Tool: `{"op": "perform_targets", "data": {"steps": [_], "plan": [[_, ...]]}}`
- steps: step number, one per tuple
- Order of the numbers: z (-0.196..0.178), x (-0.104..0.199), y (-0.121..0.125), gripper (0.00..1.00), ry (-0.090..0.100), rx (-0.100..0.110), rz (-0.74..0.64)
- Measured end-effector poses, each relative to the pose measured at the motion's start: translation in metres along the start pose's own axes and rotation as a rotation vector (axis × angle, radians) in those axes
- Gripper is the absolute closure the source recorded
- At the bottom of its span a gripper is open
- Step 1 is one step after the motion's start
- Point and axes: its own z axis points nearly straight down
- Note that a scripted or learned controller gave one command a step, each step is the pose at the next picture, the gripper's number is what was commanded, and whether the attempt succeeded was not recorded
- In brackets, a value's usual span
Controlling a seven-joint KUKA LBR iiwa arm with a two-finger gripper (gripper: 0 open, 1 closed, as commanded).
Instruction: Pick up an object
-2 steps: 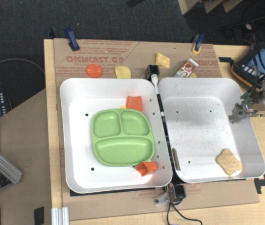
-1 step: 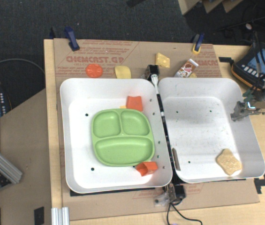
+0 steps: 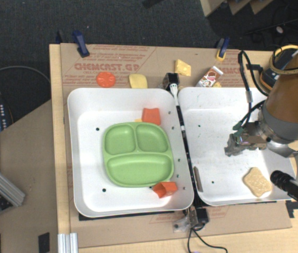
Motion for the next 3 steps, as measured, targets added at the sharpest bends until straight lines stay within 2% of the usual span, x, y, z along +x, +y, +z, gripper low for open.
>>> {"op": "perform_targets", "data": {"steps": [1,2,3], "plan": [[-0.002,0.134,0.003,1.00,-0.003,-0.006,-0.005],[0.037,0.260,0.034,1.00,-0.002,-0.007,-0.004],[0.018,0.293,0.003,1.00,-0.004,-0.006,0.004]]}}
